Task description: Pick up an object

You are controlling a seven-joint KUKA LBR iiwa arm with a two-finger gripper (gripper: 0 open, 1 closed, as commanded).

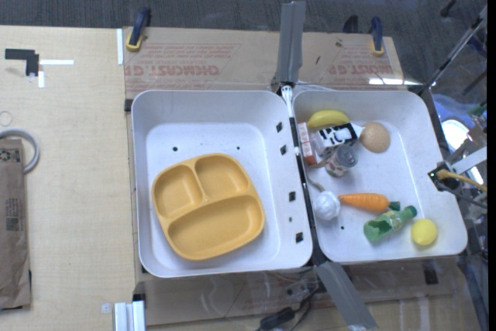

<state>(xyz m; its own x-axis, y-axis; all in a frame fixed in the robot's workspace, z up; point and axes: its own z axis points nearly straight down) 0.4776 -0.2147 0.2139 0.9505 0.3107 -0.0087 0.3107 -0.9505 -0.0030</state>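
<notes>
Both white bins (147, 190) look like smooth, slightly glossy plastic; the yellow divided tray (208, 205) is matt plastic. Bench top (62, 89) appears pale wood-grain laminate, matt, with brown printed cardboard (201, 62) behind the bins. Carrot (364, 202), lemon (424, 232) and green bottle (390, 222) have a smooth, plastic-looking sheen.

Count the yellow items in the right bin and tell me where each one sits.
2. A banana lies near the far wall of the right bin, and a lemon sits in its near right corner.
</notes>
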